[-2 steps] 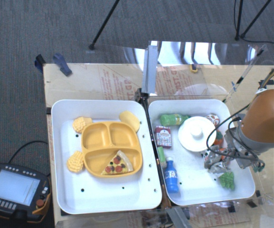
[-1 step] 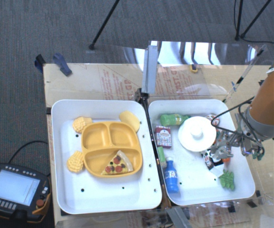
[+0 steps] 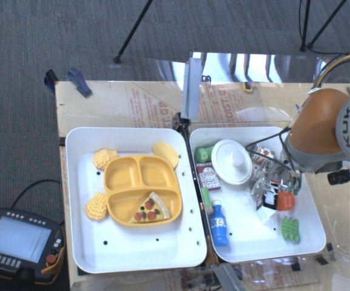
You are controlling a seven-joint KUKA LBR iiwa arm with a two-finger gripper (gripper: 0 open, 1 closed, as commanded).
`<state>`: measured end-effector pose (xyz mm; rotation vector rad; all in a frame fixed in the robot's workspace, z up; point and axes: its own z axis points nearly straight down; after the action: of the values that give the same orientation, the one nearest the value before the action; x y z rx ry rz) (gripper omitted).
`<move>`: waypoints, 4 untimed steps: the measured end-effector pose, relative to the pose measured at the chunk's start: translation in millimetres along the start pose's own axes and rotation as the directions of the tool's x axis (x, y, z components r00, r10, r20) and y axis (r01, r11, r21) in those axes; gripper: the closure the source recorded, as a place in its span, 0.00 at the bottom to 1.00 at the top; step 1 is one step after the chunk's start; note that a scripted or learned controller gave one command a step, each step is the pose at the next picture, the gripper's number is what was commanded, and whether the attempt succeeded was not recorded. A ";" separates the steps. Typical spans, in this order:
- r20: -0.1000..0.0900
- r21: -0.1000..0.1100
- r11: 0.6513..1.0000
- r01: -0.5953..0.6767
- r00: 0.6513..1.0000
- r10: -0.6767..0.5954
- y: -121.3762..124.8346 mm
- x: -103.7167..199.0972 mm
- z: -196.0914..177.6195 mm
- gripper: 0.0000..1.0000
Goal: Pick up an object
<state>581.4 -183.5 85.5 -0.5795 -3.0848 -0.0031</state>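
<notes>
Orange-banded arm (image 3: 320,129) over right bin (image 3: 311,214), gripper (image 3: 273,190) low by red-orange piece (image 3: 286,201), we can't tell finger state.

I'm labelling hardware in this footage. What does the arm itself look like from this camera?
The arm shows a rounded orange band, with a grey casing beside it bearing dark letters cut off at the frame edge. Thin dark cables loop from the wrist towards the end effector, a cluttered metallic assembly over the right bin.

Both white bins (image 3: 77,223) look like smooth, slightly glossy plastic. In the left one, the yellow divided plate (image 3: 126,177) is matt plastic. Right of the plate, the blue bottle (image 3: 218,226) shines glossily. The bench (image 3: 126,105) looks like printed cardboard.
</notes>
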 end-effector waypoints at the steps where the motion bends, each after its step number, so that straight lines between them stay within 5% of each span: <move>1: 0.003 0.000 1.000 0.001 1.000 -0.001 0.1 -0.9 -1.6 0.00; 2: 0.002 0.000 0.997 -0.078 0.997 0.078 -5.4 57.9 -1.2 0.00; 3: 0.002 0.000 0.987 -0.159 0.987 0.159 14.0 55.2 -1.1 0.00; 4: 0.000 0.001 0.928 -0.372 0.928 0.372 35.8 67.0 -0.9 0.00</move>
<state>531.9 -125.8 86.6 -1.1527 -2.9185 -0.0012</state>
